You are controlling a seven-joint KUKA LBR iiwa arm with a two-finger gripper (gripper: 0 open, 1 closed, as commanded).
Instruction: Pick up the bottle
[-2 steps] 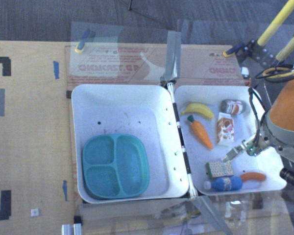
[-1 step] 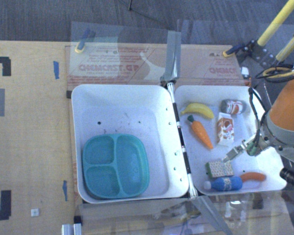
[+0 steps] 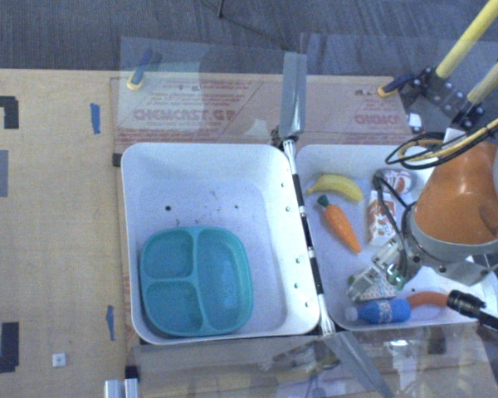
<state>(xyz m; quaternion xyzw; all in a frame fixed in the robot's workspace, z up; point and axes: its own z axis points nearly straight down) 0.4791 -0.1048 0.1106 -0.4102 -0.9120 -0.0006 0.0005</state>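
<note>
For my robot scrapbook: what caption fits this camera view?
Grey robot arm's tool hovers above the small blue plastic bottle in the right white bin.

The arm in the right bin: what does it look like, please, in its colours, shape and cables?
The arm has a rounded, bulbous orange section, with a grey and white part beneath it. Black cables loop beside it, some with yellow. The gripper below is small, of grey metal, with a little green on it.

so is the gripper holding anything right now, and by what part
Cannot be told: the gripper hovers just above the blue bottle in the right bin.
</note>
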